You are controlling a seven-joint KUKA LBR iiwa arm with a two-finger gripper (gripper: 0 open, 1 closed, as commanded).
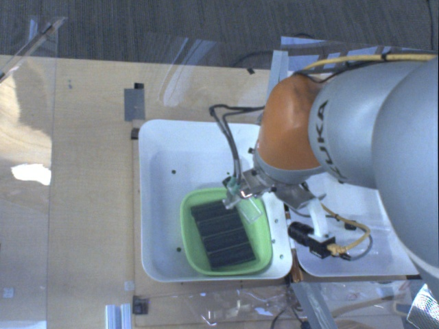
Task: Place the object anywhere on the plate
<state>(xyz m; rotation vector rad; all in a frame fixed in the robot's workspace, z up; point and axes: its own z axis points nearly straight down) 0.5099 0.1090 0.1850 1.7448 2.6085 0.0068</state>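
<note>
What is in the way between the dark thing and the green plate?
Nothing visible. The dark ridged object already lies on the green plate, inside the left white bin. The arm's wrist hangs just above the plate's upper right corner, and the tool sits under it, hidden from the camera.

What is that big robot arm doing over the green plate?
The grey and orange robot arm reaches in from the right, over the left white bin. In that bin sits a green plate, and a dark ridged block lies flat on it. The arm's end hangs just above the plate's upper right corner. The block looks already placed on the plate.
</note>
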